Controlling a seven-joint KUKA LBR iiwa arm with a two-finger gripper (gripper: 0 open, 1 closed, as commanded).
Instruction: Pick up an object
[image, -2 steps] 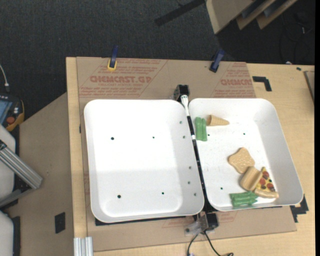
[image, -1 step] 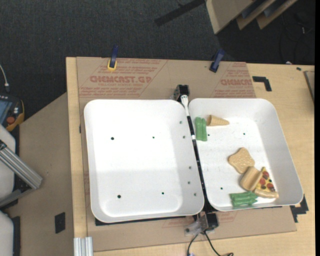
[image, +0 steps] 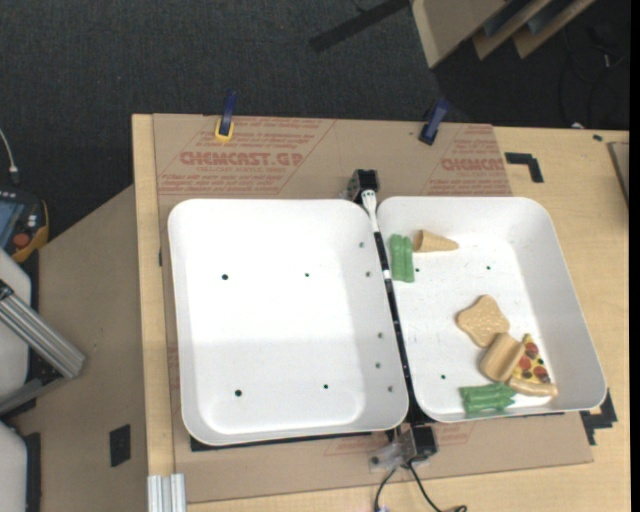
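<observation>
Camera view puts the toy foods, a pizza slice (image: 530, 372) perhaps easiest, in the right bin (image: 560, 255). Nothing is picked yet; the gripper's state I cannot tell. Next: descend over one piece.

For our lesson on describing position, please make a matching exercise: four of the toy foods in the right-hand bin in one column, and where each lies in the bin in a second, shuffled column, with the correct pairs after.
Column one:
1. green stick
2. cone-shaped piece
3. pizza slice
4. leafy green piece

Column two:
A. by the near rim, left of the pizza
B. upright along the bin's left wall, far half
C. near right corner, beside the tan roll
D. far part, just right of the green stick's top

Pairs: 1-B, 2-D, 3-C, 4-A
</observation>
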